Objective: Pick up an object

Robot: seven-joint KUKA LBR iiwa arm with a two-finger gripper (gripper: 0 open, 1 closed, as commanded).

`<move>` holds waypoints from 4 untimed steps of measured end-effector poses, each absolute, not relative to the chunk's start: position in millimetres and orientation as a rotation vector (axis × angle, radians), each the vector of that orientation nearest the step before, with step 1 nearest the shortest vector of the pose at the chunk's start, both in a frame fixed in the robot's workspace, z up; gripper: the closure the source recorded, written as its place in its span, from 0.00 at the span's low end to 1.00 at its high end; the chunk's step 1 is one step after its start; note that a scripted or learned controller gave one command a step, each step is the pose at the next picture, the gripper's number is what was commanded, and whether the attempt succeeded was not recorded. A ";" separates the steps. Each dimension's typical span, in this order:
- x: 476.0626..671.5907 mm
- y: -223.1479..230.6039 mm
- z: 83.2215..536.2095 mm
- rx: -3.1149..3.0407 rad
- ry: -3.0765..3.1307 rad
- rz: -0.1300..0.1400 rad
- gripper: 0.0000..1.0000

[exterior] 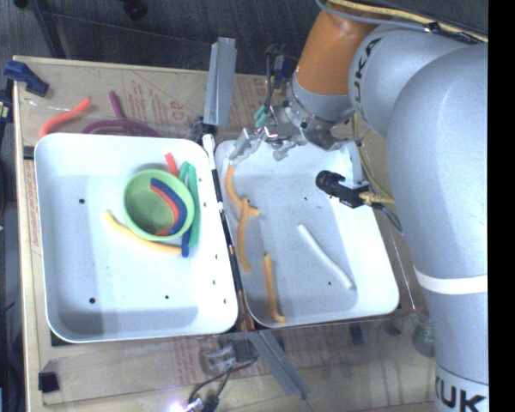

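My gripper point(266, 142) hangs over the far left corner of the right bin point(378, 277), open, with nothing between its fingers. Below it in that bin lie a curved orange strip point(233, 191), a second orange strip point(245, 230), a third orange strip point(271, 292) near the front wall, and a white stick point(326, 256). The left bin point(77, 264) holds a green bowl point(159, 204) with a red and a blue strip inside. A yellow strip point(137, 234), a green strip point(190, 178) and a blue strip point(189, 240) lie around the bowl.
A grey bar point(220, 80) rises at the back between the two bins. Behind the left bin on the bench lie an orange strip point(64, 118) and a purple loop point(120, 128). The arm's bulk point(438, 144) covers the right side; a black cable plug point(336, 186) juts over the right bin.
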State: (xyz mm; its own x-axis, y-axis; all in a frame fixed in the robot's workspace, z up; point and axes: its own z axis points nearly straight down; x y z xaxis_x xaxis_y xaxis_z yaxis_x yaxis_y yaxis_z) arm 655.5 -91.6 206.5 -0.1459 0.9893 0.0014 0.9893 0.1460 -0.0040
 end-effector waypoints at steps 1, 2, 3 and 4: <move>650.1 -115.3 98.3 -1.976 -2.464 -0.001 0.00; 611.1 -114.9 100.1 -1.744 -2.642 0.010 0.00; 610.6 -111.1 108.6 -1.734 -2.638 0.005 1.00; 652.4 -79.2 192.6 -1.818 -2.562 0.002 1.00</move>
